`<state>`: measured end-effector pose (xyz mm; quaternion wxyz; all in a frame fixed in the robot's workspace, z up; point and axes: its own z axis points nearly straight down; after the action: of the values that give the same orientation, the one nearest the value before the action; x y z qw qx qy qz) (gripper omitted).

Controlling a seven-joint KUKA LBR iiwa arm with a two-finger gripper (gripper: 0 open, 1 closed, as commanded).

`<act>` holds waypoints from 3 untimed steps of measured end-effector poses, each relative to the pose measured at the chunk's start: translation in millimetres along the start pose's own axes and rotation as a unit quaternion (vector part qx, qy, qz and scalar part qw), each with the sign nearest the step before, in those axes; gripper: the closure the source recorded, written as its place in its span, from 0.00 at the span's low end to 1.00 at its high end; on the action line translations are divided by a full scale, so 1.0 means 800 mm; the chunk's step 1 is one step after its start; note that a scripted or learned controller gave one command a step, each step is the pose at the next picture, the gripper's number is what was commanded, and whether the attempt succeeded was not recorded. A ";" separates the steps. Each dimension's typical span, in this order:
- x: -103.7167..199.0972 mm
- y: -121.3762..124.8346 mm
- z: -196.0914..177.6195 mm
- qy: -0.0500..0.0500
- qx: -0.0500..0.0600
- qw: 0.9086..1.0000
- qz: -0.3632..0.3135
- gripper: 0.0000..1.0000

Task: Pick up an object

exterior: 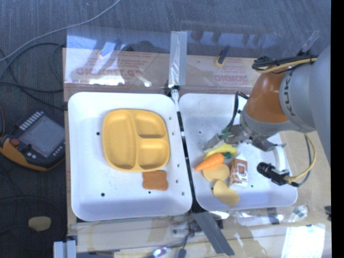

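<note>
I have the arm (pixel 279 98) reaching in over the right-hand bin (pixel 258 200), with its wrist low above the cluster of toy food there. The jaws (pixel 228 140) sit at the top edge of that cluster, but from this slanted overhead view the wrist body covers most of them, and I cannot tell whether they are spread or pressed together, nor whether anything sits between them.

What matters for the pick is the carrot (pixel 210 161). It lies just below and slightly to the left of the jaws, nearly touching them at its green leafy end. Its long axis runs at a slant, the orange tip pointing away from the jaws toward the divider between the bins and the leafy end closest to the jaws. I judge that closing across that axis, not along it, gives the better chance of a hold.

Something yellow (pixel 230 149) sits right under the jaws, beside the carrot's leafy end; I cannot make out what it is. Farther below the jaws lie a pale yellow piece (pixel 217 172), a second one (pixel 226 193) and a small carton (pixel 238 172), all packed close together, so a stray contact looks likely.

Well off to the left of the jaws, in the other bin (pixel 86 160), rest a yellow divided plate (pixel 135 138) and a piece of toast (pixel 155 180).
</note>
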<state>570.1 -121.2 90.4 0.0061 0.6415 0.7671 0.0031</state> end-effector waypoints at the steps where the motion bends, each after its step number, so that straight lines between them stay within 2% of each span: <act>1: -0.026 -0.076 -0.001 -0.001 0.000 1.000 0.028 0.00; 2: -0.025 -0.075 -0.012 0.000 0.000 1.000 0.028 1.00; 3: 0.007 -0.046 -0.120 0.003 0.007 1.000 0.008 1.00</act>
<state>532.0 -121.6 186.1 -0.0004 0.6478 0.7618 -0.0005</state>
